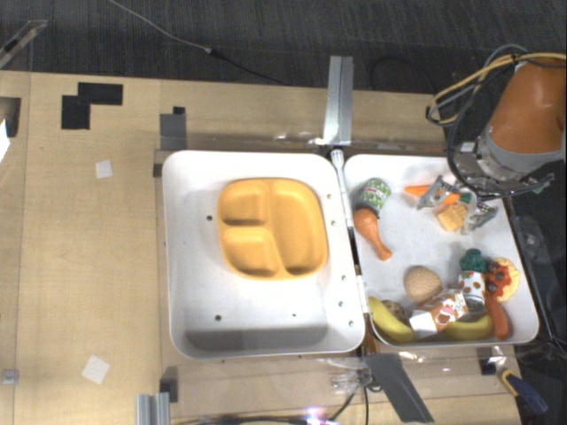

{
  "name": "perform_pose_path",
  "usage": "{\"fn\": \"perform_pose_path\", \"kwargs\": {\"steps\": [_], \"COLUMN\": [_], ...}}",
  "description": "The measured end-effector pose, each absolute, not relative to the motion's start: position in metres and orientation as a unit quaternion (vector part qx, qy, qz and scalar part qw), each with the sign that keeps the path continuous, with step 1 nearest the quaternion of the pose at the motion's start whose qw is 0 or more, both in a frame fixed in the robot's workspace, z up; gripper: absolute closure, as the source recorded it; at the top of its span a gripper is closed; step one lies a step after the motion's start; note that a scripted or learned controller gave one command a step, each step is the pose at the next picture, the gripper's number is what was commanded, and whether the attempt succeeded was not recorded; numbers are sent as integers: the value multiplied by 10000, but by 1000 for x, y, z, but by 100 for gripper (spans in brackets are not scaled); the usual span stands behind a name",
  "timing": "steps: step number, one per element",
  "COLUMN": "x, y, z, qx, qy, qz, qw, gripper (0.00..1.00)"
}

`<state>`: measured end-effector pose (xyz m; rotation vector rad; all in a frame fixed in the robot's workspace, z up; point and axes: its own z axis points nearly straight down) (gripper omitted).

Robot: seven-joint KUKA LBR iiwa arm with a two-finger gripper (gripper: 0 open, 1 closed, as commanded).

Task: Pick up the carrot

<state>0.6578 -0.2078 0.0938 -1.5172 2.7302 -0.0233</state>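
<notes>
The gripper (pixel 461 204) hovers low in the right bin's (pixel 523 326) upper right, reaching for the small carrot (pixel 416 190) just beside it; whether the jaws are apart is unclear. Next: close squarely on the carrot.

A light wooden bench (pixel 80 264) is standing on dark carpet (pixel 266 16), with a thin cable (pixel 133 11) lying across it

Yellow divided plate (pixel 269 227) in left bin (pixel 190 264)
</notes>
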Motion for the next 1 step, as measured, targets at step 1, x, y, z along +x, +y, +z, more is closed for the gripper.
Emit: {"fn": "perform_pose_path", "kwargs": {"steps": [1], "x": [665], "y": [-207], "z": [94], "qx": [-4851], "qy": [8744], "qz": [-67], "qw": [91], "gripper": [0]}}
